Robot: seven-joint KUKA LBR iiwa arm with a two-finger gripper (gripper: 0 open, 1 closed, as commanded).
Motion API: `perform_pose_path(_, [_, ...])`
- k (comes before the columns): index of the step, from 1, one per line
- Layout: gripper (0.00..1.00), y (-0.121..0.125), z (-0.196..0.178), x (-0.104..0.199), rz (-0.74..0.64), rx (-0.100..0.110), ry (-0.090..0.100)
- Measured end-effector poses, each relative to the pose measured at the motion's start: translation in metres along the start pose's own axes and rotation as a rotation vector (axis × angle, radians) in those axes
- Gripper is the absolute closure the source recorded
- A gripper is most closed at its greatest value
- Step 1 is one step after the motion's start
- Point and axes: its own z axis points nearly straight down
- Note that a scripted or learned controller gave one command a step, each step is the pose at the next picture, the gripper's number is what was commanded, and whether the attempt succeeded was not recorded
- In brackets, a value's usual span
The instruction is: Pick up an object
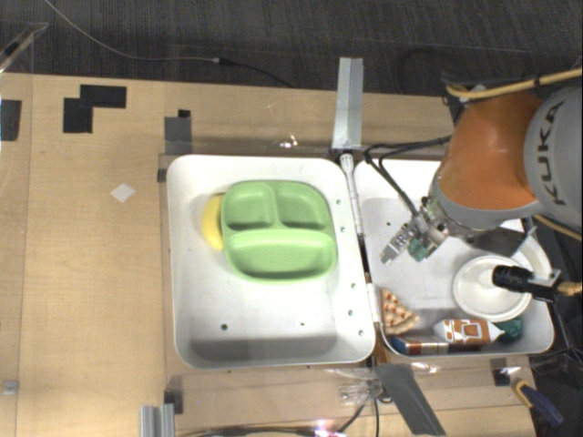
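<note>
I take the right bin as my landmark. The gripper hangs over that bin's upper-left floor, carried by the arm that enters across the bin's upper-right corner. I cannot tell from this angle how the gripper is set, and I see nothing held in it.

Candidate objects lie along the near side of the right bin. A white bowl sits toward the bin's right wall. A patterned piece lies at the bin's lower-left corner, and a flat packet lies against the bin's front wall with its long axis parallel to that wall. To the left of the right bin, 1 green divided plate rests in the left bin, partly covering a yellow object.

My judgement: the patterned piece is nearest, lying from the gripper toward the front wall. The coming move is a short traverse that way, then a descent.
</note>
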Motion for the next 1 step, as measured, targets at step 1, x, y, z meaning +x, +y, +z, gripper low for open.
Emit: perform_pose_path(1, [1.00, -0.0145, -0.1146, -0.0644, 0.164, 0.006, 0.001])
